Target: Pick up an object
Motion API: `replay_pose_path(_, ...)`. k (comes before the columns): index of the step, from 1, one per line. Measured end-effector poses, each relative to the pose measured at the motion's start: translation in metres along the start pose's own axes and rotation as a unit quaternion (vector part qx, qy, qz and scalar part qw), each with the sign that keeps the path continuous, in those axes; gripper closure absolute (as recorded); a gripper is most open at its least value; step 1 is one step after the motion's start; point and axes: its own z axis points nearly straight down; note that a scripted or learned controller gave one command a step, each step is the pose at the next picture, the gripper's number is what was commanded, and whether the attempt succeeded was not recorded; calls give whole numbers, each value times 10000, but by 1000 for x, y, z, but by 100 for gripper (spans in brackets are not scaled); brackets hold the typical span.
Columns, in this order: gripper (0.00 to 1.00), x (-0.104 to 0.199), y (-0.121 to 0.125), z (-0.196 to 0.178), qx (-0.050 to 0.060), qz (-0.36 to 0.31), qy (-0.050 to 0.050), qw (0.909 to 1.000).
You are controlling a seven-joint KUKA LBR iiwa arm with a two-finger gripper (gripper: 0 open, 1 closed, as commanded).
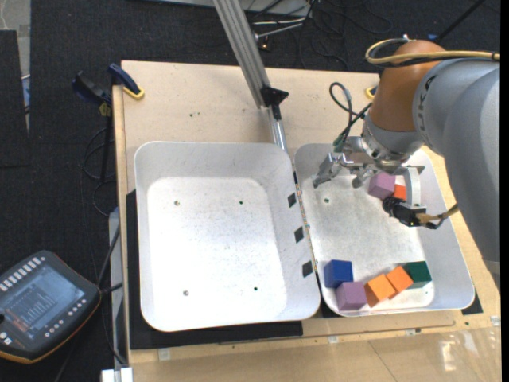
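Note:
My gripper hangs over the upper part of the right bin, under the orange wrist band. Right at it sit a pink block and, touching that block's right side, a small orange-red block; the arm hides part of both. Along the right bin's near edge lie a blue block, a purple block, an orange block and a green block, well apart from the gripper.
The left bin stands beside the right one, their rims meeting at mid-bench. A slanted metal pole ends near the bins' far edge. A teach pendant lies off the bench at lower left.

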Motion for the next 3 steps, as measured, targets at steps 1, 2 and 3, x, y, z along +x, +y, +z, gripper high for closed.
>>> replay_pose_path(1, 0, 1, 0, 25, -4, 2, -2, 10000)
replay_pose_path(2, 100, 1, 1, 13, -29, 5, -5, 10000)
replay_pose_path(3, 100, 0, -4, -49, -61, 24, -8, 10000)
